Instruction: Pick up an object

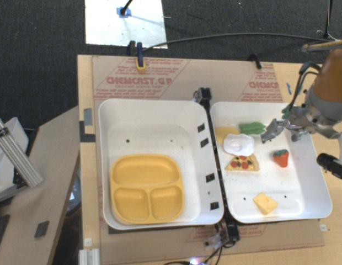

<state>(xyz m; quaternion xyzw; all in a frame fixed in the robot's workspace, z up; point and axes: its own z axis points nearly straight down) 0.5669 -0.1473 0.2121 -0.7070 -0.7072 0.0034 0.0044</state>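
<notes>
Several toy foods lay in the right bin (320,203). Gripper (282,128) hovered above its upper part, fingers spread, nothing between them. Green piece (251,128) sat just beside the left fingertip; strawberry (280,158) below. Best approach: center over one item, descend straight, avoiding neighbors.

The desk (88,148) is seen as a tan board, covered toward the back by a sheet of brown protective paper (182,76) printed with red lettering. Two shallow white bins are set directly on it, side by side and touching along a black central join: the left bin (113,117) and, to its right, the right bin (320,203). Behind the left bin, a yellow-and-blue clamp (139,57) is fixed at the desk's back edge. A small grey patch, possibly tape (87,115), is seen just left of the left bin.
</notes>
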